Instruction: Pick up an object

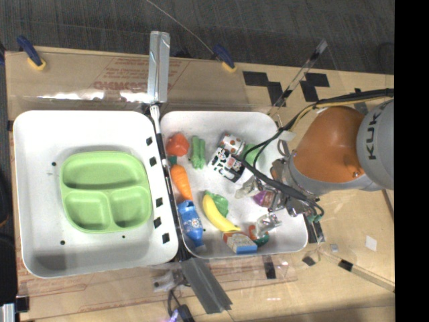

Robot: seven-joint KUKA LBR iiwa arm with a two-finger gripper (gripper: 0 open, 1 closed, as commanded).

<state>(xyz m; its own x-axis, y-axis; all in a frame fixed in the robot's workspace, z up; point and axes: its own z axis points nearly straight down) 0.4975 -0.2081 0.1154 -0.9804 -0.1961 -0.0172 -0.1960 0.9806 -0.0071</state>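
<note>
2 white bins [40, 180]; pincer [267, 221] low over the right bin's toys.

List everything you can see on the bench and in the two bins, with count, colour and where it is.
bin: two, white, side by side on the bench
tray: one, light green, three compartments, in the left bin
banana: one, yellow, middle of the right bin
carrot: one, orange, left side of the right bin
bottle: one, blue, front left corner of the right bin
tomato: one, red-orange, back left of the right bin
green toy: one, green, beside the tomato
carton: one, white with black and red print, back middle of the right bin
block: one, blue and tan, front of the right bin
clamps: two, blue and yellow, back edge of the bench
arm: one, grey and orange, reaching in from the right
hand: one, low over the right bin's front right
</note>
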